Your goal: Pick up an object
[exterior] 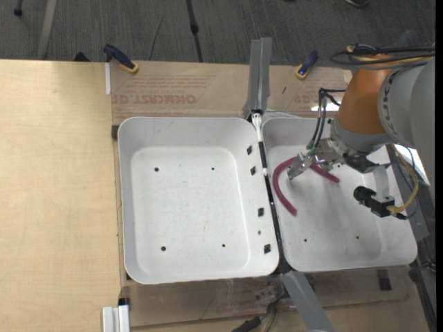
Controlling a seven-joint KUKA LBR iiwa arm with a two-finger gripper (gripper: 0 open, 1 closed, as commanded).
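Note:
A magenta curved flexible strip (280, 187) lies in the right bin (346, 254), near its left wall. It bends from the bin floor up toward the gripper, and a short end sticks out on the gripper's right side (329, 176). My gripper (309, 163) hangs over the upper middle of the right bin, directly over the top of the strip's curve. The metal of the gripper covers the spot where it meets the strip, so I cannot see whether the strip is held.
The left bin (131, 185) stands beside the right one, with a divider (263, 178) between them. A black cable connector (370, 200) hangs from the arm over the right bin. Blue clamps (119, 57) (306, 64) sit on the cardboard behind the bins.

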